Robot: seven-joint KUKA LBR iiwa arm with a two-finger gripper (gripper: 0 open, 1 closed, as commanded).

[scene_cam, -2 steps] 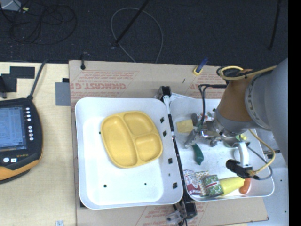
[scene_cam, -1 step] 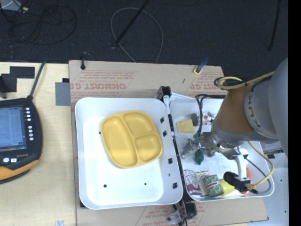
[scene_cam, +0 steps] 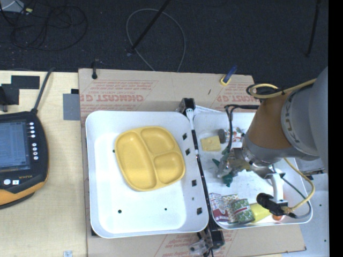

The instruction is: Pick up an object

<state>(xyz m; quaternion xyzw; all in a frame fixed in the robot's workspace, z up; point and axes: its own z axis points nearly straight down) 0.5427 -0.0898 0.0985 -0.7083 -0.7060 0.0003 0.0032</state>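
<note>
On the table (scene_cam: 59, 208), two shallow white bins sit side by side on a sheet of printed cardboard (scene_cam: 161, 92); all positions below are given relative to the divider (scene_cam: 194, 159) between the bins.

Largest item: the arm (scene_cam: 292, 125), grey with an orange band, reaching in from the far side of the right bin (scene_cam: 305, 210) and angled down towards the divider. Judgement: this posture suits a descent onto the loose items close to the divider.

Left of the divider, the left bin (scene_cam: 102, 197) carries a yellow compartment tray (scene_cam: 150, 157), lying flat and well apart from the arm. It appears out of play for this attempt.

Right of the divider, at the near end, a printed packet (scene_cam: 231, 208) lies flat, with a yellow-green item (scene_cam: 258, 213) just beside it on the side away from the divider. At the far end lies a small yellow block (scene_cam: 210, 143).

The hand (scene_cam: 228, 170) hangs low, just right of the divider, between the block and the packet, over a small dark green object (scene_cam: 227, 181). This is judged the likely target. Contact cannot be confirmed. Whether the hand is spread or closed cannot be told; nothing is seen gripped in it.
</note>
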